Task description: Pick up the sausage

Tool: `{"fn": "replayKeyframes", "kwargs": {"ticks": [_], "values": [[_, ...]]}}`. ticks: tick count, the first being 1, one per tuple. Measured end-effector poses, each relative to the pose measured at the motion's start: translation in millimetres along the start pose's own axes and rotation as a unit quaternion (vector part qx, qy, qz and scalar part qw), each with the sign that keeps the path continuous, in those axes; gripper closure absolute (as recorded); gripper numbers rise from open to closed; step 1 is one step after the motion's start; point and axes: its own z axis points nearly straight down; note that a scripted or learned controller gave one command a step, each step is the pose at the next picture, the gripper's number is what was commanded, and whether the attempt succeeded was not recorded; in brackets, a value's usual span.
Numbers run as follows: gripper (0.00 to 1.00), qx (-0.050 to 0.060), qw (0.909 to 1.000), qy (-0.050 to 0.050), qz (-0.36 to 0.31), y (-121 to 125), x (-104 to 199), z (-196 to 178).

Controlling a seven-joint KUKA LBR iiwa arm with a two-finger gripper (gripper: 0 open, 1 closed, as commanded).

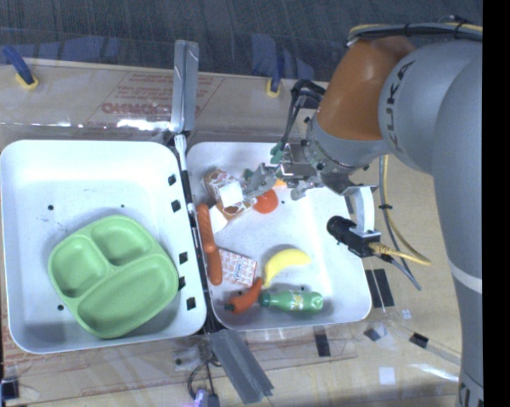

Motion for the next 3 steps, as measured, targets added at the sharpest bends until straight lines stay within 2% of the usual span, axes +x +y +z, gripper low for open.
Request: {"fn": "replayKeyframes", "kwargs": {"ticks": [1,2,3], "values": [[0.0,0.001,0.9994,-0.001,-0.036,20.0,108.2,35.8],[0.0,0.002,0.9983,0.0,-0.058,12.2,78.5,35.7],[0.0,0.0,0.9962,-0.001,-0.088,-26.1,124.4,35.7]]}}
